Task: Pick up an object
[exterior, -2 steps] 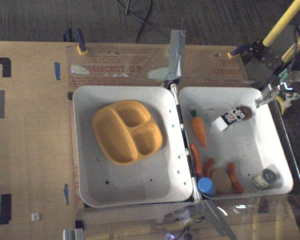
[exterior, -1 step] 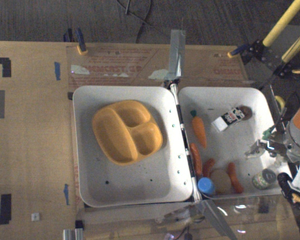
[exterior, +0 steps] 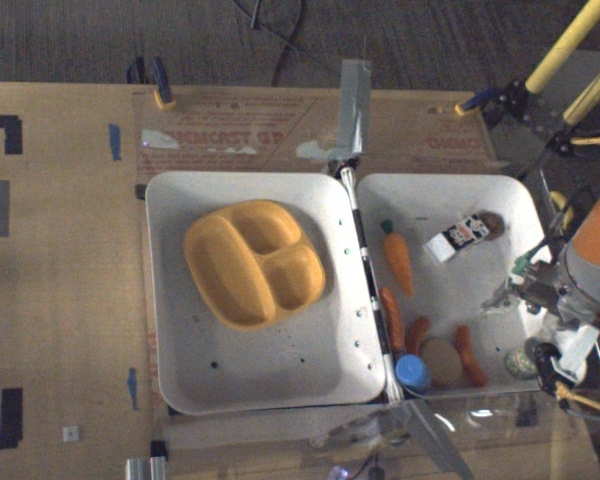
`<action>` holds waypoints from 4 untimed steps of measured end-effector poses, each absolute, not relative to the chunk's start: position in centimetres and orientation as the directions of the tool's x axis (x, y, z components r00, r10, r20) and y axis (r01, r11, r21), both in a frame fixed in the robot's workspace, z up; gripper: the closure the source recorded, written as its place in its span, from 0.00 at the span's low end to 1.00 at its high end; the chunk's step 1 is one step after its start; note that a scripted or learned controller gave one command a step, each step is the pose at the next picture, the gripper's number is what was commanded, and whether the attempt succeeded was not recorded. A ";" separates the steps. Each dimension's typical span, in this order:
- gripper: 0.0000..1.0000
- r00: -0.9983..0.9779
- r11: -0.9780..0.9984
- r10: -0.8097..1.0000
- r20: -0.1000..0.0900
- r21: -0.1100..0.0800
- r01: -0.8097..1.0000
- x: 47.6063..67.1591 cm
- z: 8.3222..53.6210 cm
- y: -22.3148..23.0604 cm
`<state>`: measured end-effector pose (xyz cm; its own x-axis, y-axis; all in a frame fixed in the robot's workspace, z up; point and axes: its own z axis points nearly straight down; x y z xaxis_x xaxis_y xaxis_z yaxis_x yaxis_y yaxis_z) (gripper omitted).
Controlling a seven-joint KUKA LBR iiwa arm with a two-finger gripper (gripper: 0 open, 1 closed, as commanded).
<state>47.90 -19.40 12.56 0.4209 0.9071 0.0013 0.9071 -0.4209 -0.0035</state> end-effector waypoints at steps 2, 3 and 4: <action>0.00 0.531 -0.531 0.847 0.014 -0.006 0.847 48.4 8.7 -19.3; 0.00 0.539 -0.539 0.843 0.000 0.000 0.843 55.7 17.6 -21.5; 0.00 0.532 -0.532 0.847 -0.001 -0.002 0.847 51.0 9.3 -13.8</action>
<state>51.03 -13.85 9.30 0.5324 0.8465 -0.0007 0.8465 -0.5324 -0.0016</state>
